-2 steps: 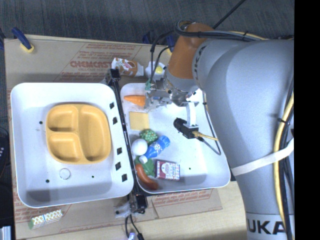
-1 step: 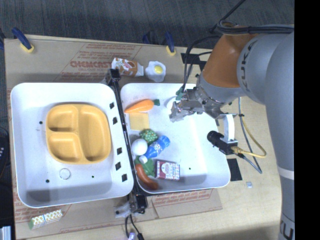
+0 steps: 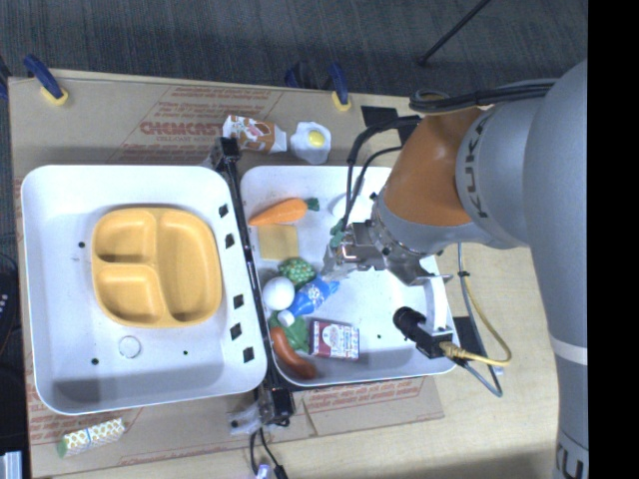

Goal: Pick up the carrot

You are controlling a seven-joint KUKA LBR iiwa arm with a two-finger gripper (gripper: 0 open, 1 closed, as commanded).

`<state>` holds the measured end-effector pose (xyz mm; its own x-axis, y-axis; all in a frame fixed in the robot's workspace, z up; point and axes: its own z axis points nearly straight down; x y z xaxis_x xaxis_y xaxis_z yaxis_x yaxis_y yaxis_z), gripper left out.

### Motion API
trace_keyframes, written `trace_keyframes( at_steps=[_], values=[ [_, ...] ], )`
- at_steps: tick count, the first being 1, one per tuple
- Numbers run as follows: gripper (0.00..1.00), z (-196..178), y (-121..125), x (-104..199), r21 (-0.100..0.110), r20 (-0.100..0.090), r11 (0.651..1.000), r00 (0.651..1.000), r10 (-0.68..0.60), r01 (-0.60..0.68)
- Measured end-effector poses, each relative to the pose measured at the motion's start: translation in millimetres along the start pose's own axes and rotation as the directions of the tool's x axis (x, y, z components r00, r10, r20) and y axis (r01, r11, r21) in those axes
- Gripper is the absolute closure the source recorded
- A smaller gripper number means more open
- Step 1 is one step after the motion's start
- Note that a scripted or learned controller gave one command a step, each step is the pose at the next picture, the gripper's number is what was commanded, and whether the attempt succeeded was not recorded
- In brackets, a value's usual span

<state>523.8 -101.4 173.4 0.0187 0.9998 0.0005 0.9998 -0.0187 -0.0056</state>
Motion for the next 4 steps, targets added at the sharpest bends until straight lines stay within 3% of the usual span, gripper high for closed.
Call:
trace_keyframes(
  at_steps=[1, 2, 3, 4],
  values=[
    [1.0, -83.2, -45.9, -1.7, -0.003, 0.0, 1.0, 1.0, -0.017, 0.017],
    [1.0, -39.7, -49.1, 57.1, -0.001, 0.0, 0.998, 0.998, 0.069, -0.069],
    [1.0, -92.5, -48.5, 24.8, -0.003, 0.0, 0.999, 0.999, 0.052, -0.052],
    [1.0, -96.6, -48.6, 47.9, -0.004, 0.001, 0.996, 0.996, 0.091, -0.091]
  ],
)
